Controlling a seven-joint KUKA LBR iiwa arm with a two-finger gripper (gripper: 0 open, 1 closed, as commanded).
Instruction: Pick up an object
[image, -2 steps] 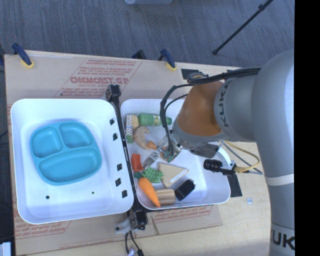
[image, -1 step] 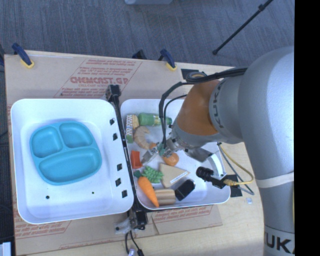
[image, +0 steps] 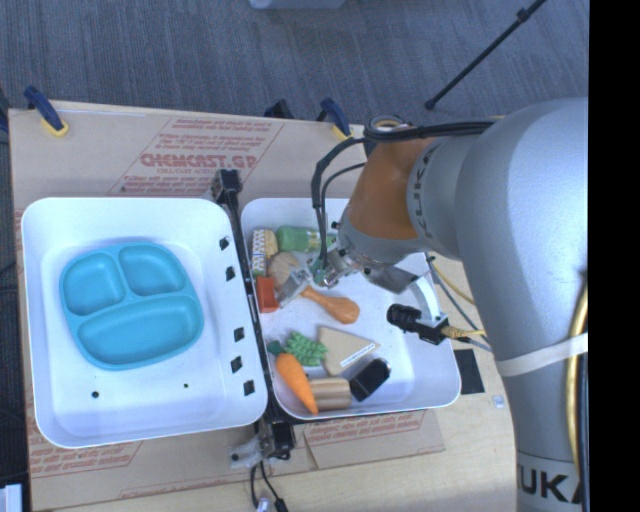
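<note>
A brown cardboard sheet (image: 150, 150) printed with red lettering covers the bench, with grey carpet beyond it and blue clamps (image: 45, 110) at its far edge. Two white bins sit on the sheet, joined by a black divider strip (image: 240, 290).

The gripper (image: 300, 285) is low inside the right bin (image: 430, 385), at its left-centre region. Whether the fingers are apart or together cannot be determined; the wrist body covers most of them.

Items nearer the camera than the gripper:
- A carrot (image: 296, 382) lies at the near edge of the bin, below the gripper.
- A tan cylinder (image: 330, 392) and a black block (image: 369, 379) lie just right of the carrot.
- A green leafy toy (image: 305, 349) and a beige wedge (image: 345, 348) lie between those items and the gripper.

Items at gripper level:
- An orange drumstick-shaped toy (image: 335, 305) lies just right of the fingertips.
- A red block (image: 266, 294) lies just left of them, against the bin wall.
- A beige rounded item (image: 284, 265) sits immediately beside the tip.

Items beyond the gripper:
- A striped packet (image: 263, 245) and a green item (image: 297, 238) lie at the far wall.

Well left of the gripper, the left bin (image: 60, 400) holds a blue compartment plate (image: 130, 303).
</note>
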